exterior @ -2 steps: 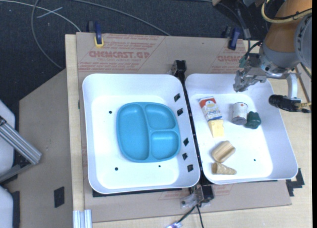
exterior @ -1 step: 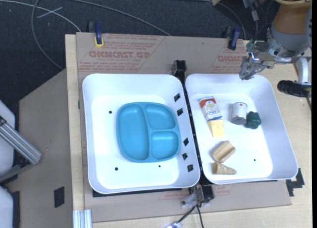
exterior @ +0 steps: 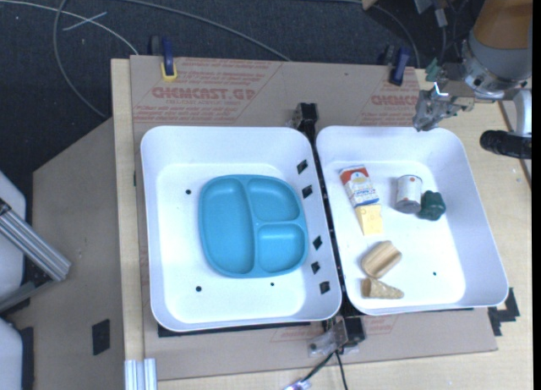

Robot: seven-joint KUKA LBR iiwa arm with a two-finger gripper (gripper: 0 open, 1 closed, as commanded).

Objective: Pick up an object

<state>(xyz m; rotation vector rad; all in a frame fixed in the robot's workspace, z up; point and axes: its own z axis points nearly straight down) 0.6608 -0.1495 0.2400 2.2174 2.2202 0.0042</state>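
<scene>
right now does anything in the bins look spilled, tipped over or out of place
Nothing looks spilled or broken. The small can lies on its side in the right bin, touching a dark green lump. The carton and two bread pieces lie flat nearby. The blue plate sits level in the left bin. The gripper is above the right bin's far edge.

We see open floor along the right bin's (exterior: 478, 211) right side. Its left half is crowded by a carton (exterior: 357, 186), yellow block (exterior: 369, 218), can (exterior: 408, 193), green lump (exterior: 433, 205) and two wooden pieces (exterior: 380, 257).
</scene>
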